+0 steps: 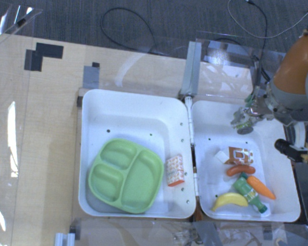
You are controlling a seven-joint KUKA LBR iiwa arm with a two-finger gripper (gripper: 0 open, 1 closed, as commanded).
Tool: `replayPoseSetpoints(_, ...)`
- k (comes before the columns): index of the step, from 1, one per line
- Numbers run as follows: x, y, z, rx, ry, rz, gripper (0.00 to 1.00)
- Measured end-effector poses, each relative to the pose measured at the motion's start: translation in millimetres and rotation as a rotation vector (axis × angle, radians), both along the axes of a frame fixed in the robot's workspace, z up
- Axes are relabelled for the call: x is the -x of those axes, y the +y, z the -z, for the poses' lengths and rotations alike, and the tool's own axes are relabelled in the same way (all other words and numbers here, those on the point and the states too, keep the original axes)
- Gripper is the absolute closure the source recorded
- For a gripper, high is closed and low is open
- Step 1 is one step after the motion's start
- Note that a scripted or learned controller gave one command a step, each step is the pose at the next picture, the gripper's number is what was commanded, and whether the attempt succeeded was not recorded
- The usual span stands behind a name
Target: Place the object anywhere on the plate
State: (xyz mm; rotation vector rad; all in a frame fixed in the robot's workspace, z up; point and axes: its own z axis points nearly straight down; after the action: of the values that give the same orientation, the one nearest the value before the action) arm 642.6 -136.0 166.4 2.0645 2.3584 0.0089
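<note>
A pale wooden bench (29, 135) fills the left and centre of the frame, with dark grey carpet (127, 5) along the top and a black cable (128, 24) looped on it. Two white bins sit side by side: the left bin (128, 109) holds a green divided plate (125, 174) at lower left of its floor, and just right of the plate, apart from it, lies a small patterned packet (174, 170), its long axis running nearly top to bottom of the frame, slightly tilted. The right bin (218, 125) holds a brown-and-white box (240, 154), sausage (240, 170), carrot (261, 188), green bottle (249, 194) and banana (231, 201) at lower right. The gripper (244, 121) hangs over the right bin's upper edge; whether it is spread or pressed together I cannot tell
</note>
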Motion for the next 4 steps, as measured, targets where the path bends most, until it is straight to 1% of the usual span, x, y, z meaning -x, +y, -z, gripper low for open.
replayPoseSetpoints(1,64.8,70.8,-20.0,0.001,0.003,-0.13,1.0)
replayPoseSetpoints(2,100.0,145.6,-54.8,0.001,0.004,-0.32,1.0)
replayPoseSetpoints(3,155.7,207.6,-17.7,0.001,0.007,-0.426,1.0)
replayPoseSetpoints(4,155.6,287.7,10.1,0.001,0.006,-0.548,1.0)
